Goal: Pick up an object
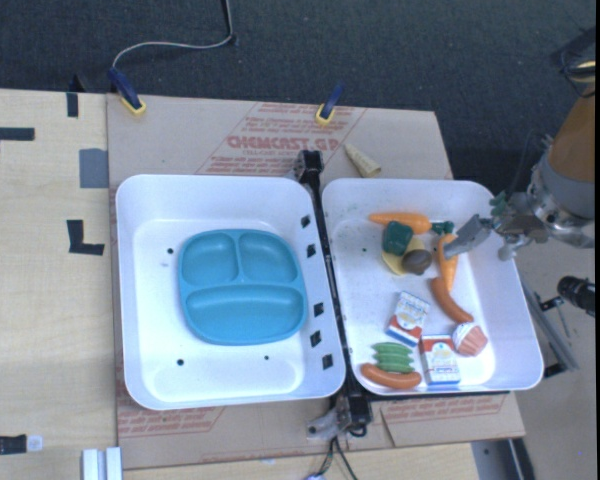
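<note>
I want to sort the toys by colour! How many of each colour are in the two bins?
Orange: 3 — carrot, long piece, sausage
Green: 2 — block, pea pod
Blue: 1 — plate
Red-and-white: 3 — cartons, slice
Total: 9

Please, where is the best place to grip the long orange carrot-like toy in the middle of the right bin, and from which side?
Probably at the middle of the long orange toy, coming from above, fingers closing across its narrow width. It lies flat, running lengthwise down the right bin. Its upper end lies near the gripper and its lower end crowds the red-and-white piece.
</note>
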Tool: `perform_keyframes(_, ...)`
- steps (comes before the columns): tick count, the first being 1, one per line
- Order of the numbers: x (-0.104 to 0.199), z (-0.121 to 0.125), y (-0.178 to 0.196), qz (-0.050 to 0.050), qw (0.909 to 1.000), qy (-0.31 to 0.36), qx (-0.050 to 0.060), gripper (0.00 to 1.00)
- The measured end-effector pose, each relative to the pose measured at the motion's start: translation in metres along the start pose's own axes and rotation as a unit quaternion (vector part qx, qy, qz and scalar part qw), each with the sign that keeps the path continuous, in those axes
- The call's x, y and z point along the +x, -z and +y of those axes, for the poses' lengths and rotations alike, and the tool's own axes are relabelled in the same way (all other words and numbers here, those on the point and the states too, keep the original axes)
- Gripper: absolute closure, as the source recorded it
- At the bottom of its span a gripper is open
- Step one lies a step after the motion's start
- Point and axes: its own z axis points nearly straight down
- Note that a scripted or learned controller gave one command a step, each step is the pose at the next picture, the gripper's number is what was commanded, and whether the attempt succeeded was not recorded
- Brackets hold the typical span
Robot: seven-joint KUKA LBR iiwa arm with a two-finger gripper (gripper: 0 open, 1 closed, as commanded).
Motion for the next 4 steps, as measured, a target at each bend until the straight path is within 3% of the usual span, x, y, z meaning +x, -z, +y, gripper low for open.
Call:
perform_keyframes(1,-0.018,-0.011,-0.138,0.000,1.0000,0.000,0.000,0.00)
perform_keyframes(2,-0.018,-0.011,-0.129,0.001,1.0000,0.000,0.000,1.00)
perform_keyframes(3,0.045,0.066,-0.143,0.000,1.0000,0.001,-0.003,1.00)
perform_keyframes(4,0.117,0.047,-0.021,0.000,1.0000,0.001,-0.002,1.00)
